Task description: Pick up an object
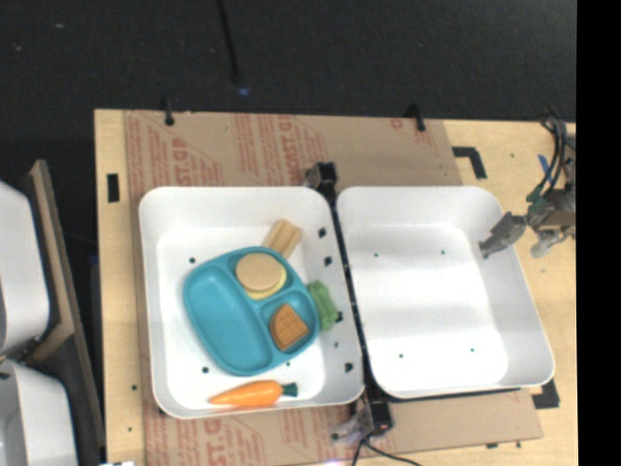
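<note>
A toy carrot (pixel 254 393) lies on its side along the near wall of the left bin (pixel 155 260), its green top pointing toward the divider, free of its neighbours and so, by the look of it, the easiest piece to lift. Just beyond it sits a blue compartment tray (pixel 218 323), angled across the bin floor. The tray carries a brown waffle-patterned biscuit (pixel 288 327) in its near right pocket and a round tan disc (pixel 261 274) in the pocket behind; both are nested below the tray's rim, which would likely crowd any grasp from above. A green piece (pixel 323 304) is wedged between the tray's right edge and the bin wall, half hidden. A pale wooden block (pixel 283 236) pokes out from behind the tray toward the far corner.

Every candidate for the pick lies in that left bin. The right bin (pixel 505 357) stands beside it, the two touching along a dark clamp line, both resting on the cardboard-covered counter (pixel 243 139).

At the right bin's far right rim, the end effector (pixel 505 233) reaches in from the side, well apart from all the objects. It is small and partly lost against the wiring behind it, so whether it is parted or closed cannot be told; nothing is visibly held. The pick has evidently not begun.
</note>
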`<action>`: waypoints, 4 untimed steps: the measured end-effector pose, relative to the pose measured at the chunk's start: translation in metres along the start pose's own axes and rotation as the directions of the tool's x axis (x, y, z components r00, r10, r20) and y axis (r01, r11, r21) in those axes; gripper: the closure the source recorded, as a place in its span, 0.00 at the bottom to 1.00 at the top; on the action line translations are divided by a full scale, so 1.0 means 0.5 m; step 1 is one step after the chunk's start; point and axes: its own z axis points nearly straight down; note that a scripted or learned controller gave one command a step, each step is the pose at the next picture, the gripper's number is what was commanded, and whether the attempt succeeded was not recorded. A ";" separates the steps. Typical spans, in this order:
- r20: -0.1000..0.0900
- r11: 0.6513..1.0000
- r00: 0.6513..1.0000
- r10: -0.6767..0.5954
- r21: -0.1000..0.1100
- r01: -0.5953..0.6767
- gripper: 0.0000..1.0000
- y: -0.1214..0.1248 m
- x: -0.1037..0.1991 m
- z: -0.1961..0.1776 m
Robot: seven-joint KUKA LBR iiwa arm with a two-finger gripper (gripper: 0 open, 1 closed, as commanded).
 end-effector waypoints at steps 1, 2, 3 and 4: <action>0.001 1.000 1.000 -0.001 -0.005 0.001 0.00 0.002 0.000 -0.005; 0.000 1.000 1.000 0.000 0.000 0.000 0.00 -0.007 -0.009 0.117; 0.000 1.000 1.000 0.000 -0.001 0.000 0.00 -0.023 -0.011 0.207; 0.000 1.000 1.000 -0.001 0.000 0.001 0.00 -0.020 -0.011 0.332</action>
